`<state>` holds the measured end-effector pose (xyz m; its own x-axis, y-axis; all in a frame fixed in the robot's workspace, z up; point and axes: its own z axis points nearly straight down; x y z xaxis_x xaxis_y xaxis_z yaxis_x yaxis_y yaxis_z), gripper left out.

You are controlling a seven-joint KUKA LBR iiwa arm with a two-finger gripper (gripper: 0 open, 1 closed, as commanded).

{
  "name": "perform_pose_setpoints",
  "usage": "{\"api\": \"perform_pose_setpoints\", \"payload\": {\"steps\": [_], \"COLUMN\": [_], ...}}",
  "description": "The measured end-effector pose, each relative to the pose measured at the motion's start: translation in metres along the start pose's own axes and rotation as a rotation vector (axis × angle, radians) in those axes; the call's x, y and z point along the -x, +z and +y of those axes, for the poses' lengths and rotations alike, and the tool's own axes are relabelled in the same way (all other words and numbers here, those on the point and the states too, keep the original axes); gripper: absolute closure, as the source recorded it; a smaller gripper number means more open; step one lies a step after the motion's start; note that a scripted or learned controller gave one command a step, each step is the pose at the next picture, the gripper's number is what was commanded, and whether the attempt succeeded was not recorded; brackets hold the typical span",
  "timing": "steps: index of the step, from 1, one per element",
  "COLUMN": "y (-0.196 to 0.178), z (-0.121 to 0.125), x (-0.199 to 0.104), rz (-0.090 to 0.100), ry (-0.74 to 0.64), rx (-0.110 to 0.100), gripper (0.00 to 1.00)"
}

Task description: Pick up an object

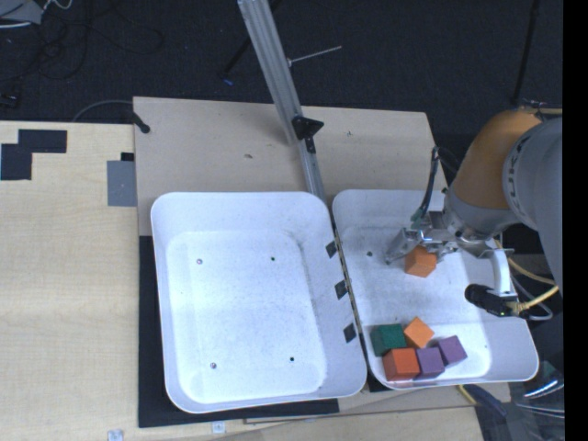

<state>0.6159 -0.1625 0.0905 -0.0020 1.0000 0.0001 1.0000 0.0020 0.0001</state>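
Over the right bin (514,361), the gripper (421,249) sits low with an orange block (422,264) right at its fingertips. It looks pinched between narrowly parted fingers, though the grip is hard to confirm. Near the front edge, green (387,337), orange (418,332), red (401,364) and purple (441,355) blocks cluster together.

**Room to move in the two bins**

We see the left bin (241,294) bare across its floor, open from above. In the right bin (386,223), five blocks (418,349) crowd the near edge, touching one another. The gripper (421,246) and an orange block (422,263) occupy the middle. A slanted metal rail (280,85) crosses the far bench.
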Motion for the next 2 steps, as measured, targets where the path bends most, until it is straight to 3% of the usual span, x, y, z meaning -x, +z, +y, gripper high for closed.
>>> {"api": "perform_pose_setpoints", "payload": {"steps": [1,2], "y": [-0.009,-0.099], "z": [-0.001,-0.064], "x": [0.0,-0.081], "rz": [0.0,0.001], "ry": [-0.004,0.002], "rx": [-0.004,-0.005], "gripper": [1.0,1.0]}}
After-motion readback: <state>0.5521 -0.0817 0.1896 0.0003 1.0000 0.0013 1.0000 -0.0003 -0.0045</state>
